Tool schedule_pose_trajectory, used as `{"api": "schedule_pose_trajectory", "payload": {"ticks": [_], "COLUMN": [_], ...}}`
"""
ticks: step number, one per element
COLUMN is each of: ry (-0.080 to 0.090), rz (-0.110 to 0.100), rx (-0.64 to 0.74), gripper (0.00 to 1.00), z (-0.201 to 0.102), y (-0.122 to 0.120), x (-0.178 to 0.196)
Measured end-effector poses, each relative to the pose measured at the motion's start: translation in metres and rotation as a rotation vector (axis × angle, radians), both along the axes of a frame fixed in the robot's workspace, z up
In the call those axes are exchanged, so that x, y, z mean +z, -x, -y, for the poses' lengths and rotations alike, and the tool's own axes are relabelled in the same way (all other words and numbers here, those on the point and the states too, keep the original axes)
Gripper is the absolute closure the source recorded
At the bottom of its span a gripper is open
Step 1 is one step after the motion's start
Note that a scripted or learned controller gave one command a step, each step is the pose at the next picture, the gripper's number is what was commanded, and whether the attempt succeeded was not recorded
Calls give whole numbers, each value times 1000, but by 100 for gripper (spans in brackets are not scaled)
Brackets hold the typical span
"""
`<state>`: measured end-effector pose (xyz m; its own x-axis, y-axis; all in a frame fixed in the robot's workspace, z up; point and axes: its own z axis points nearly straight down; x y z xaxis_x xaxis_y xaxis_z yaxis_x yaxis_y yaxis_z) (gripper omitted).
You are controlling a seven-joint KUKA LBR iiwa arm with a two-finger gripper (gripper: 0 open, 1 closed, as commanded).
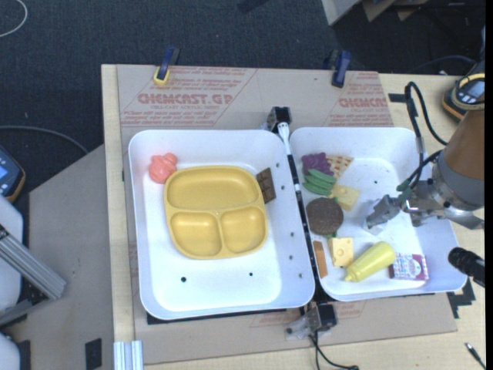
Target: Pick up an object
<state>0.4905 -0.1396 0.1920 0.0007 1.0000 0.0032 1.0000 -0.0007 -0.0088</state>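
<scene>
My gripper (380,211) hangs over the middle of the right bin (370,139), reaching in from the right. It is just right of a round brown patty (325,216) and above a yellow squeeze bottle (369,261) lying on its side. I see no object in the gripper. Around it lie a cheese wedge (347,197), a yellow cheese square (342,250), a green pea pod (319,182), purple grapes (313,162), a waffle piece (340,163), an orange stick (320,258) and a pink-and-white carton (409,267).
The left bin (146,230) holds a yellow divided plate (216,210), a pink toy (162,167) at its upper left and a brown chocolate piece (266,184) at the plate's right edge. Clamps (163,66) hold the board at the back.
</scene>
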Motion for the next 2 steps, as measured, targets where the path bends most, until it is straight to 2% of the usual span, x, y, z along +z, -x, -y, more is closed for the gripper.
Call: {"api": "schedule_pose_trajectory", "payload": {"ticks": [1,2], "ry": [0,1], "rz": [1,15], "rx": [0,0], "gripper": [0,0], "z": [4,3], "y": [-5,-8], "x": [-60,-104]}}
